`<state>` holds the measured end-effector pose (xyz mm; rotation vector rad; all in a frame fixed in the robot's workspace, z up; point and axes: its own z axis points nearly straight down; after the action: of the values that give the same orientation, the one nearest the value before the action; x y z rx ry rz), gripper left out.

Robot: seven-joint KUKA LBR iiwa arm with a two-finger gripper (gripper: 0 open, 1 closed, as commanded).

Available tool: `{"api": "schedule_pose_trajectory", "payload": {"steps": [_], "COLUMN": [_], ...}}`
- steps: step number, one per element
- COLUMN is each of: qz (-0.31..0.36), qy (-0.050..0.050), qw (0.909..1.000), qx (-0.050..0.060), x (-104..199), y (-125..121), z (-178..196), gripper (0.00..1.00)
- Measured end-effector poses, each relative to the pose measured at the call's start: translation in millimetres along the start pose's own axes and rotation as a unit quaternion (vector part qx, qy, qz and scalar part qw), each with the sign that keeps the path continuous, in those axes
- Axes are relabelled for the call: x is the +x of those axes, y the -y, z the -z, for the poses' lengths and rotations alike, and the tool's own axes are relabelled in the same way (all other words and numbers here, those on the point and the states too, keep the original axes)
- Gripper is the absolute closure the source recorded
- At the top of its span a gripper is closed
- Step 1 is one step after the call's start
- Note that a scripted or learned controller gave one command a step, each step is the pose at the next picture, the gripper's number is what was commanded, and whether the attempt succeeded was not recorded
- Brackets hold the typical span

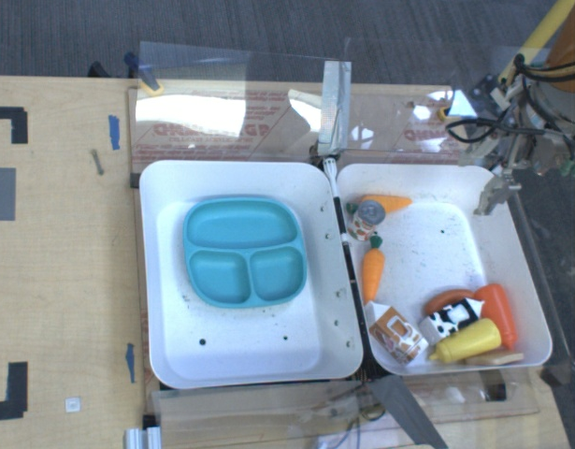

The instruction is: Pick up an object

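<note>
The right bin [427,241] holds several small items. An orange carrot [387,202] lies at its back left, beside a small round tin [369,213]. A second carrot [372,271] lies along the left wall. At the front are a brown packet [397,334], a yellow bottle [467,341], a black-and-white toy [454,317] and an orange-red piece [498,308]. My gripper [493,195] hangs over the bin's back right corner, well apart from all of them, with nothing seen in it.
The left bin [165,279] holds a teal divided plate [244,251]. A clear plastic screen [268,110] stands behind both bins. Cables and the arm's wrist [521,110] crowd the back right. Open bin floor lies mid-right around [437,251].
</note>
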<state>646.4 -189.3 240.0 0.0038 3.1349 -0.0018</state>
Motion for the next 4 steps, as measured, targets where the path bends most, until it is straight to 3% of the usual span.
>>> {"api": "schedule_pose_trajectory", "payload": {"steps": [1,2,3,4], "qz": [-0.016,0.053,-0.041,-0.111], "qy": [-0.004,0.004,0.003,0.002], "qw": [0.9999,0.9986,0.9991,0.9938], "qx": [-0.001,0.0,-0.001,-0.001], "x": [54,119,28,97], "y": [-45,-69,-88,-83], "z": [-143,-149,-151,-150], "gripper": [0.0,0.0,0.0,0.0]}}
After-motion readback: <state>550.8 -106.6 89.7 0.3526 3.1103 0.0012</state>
